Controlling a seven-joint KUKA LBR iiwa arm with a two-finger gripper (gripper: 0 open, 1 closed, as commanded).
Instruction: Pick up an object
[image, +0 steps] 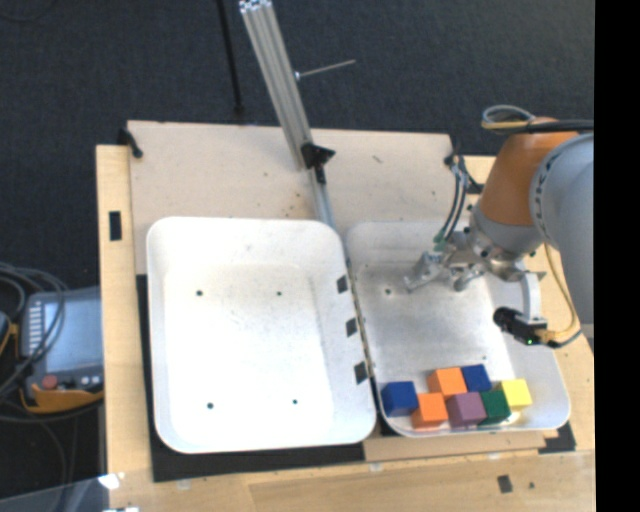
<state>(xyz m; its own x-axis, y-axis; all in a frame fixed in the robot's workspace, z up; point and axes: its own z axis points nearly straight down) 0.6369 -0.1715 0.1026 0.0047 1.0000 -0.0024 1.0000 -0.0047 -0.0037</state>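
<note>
Coloured blocks (457, 396) (clustered), row running left-right, hand (440, 268) apart

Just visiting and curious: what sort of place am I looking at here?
Probably a robotics lab: a grey arm with an orange band reaches over two shallow white bins, one holding small coloured blocks, beside a handheld controller.
</note>
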